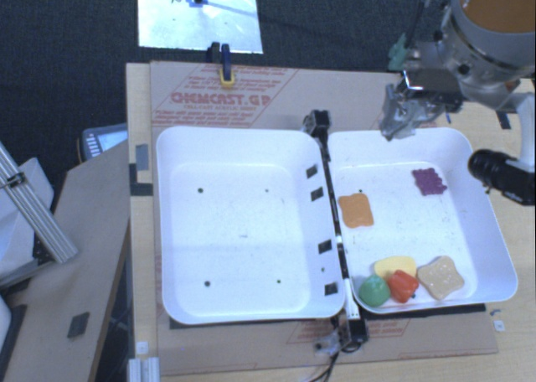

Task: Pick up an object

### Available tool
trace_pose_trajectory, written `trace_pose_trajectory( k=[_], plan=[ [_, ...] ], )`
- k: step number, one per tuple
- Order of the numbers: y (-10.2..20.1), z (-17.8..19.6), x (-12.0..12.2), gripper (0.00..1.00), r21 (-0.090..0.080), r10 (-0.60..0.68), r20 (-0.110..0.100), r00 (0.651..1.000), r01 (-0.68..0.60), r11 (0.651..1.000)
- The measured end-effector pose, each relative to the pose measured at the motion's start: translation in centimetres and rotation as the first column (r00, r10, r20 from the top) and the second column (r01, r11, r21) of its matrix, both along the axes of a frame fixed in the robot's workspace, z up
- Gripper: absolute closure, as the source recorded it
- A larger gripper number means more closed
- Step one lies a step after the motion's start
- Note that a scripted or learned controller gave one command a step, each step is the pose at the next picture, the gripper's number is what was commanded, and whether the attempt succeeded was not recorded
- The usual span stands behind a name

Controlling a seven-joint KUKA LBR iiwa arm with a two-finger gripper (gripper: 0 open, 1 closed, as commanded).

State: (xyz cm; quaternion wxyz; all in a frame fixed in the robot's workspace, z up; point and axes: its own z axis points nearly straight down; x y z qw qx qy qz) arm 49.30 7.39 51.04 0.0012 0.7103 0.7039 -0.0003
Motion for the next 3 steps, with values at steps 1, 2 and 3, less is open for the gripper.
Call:
trace_pose_trajectory(
  k=[1,2,3],
  plan=[
    [4.4,2.5,-0.7,1.0,0.004,0.015,0.003,1.0,-0.015,1.0],
    [-3.8,2.5,0.9,1.0,0.001,0.005,0.003,1.0,-0.005,1.0],
    [-5.7,-13.4,-0.8,1.0,0.001,0.007,-0.015,1.0,-0.007,1.0]
  ],
)
